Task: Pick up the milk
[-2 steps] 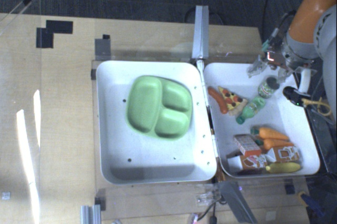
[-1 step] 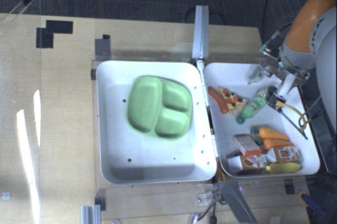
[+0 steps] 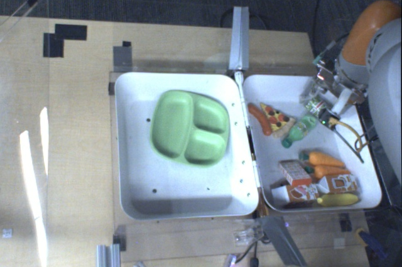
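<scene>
milk (image 3: pixel 337 185) lying in right bin (image 3: pixel 276 85) beside carrot (image 3: pixel 326 161) | jaws (image 3: pixel 316 102) near green bottle (image 3: pixel 299 130), state unclear

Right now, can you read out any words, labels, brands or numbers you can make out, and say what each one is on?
No text can be read.
Milk carton: printed front, too blurred to read.
Red and white carton in the right bin: print too small to read.
Green bottle: no legible label.
Green tray: plain, no marking.
</scene>
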{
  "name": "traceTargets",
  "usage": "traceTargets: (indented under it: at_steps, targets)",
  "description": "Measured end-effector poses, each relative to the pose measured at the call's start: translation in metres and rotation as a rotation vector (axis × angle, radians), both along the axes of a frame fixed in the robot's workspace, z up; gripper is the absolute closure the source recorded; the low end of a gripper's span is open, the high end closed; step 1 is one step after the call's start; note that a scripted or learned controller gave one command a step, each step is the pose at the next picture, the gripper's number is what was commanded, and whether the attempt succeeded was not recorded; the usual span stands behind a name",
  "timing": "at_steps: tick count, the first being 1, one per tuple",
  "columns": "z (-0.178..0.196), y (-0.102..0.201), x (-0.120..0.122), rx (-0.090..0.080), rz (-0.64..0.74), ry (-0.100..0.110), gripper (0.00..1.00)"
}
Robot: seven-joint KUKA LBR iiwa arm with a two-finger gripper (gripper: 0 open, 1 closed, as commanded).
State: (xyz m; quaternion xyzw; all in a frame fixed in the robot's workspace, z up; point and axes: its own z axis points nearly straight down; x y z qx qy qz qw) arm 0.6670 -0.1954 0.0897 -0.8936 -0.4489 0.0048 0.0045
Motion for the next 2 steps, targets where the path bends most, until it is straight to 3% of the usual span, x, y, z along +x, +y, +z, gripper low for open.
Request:
traceTargets:
  at_steps: [1,2]
  targets:
    - [0.011,0.0014,0.0026,-0.003,0.011,-0.003,1.0]
    - [0.0077,-0.0006,0.0026,-0.004,-0.189,-0.018,1.0]
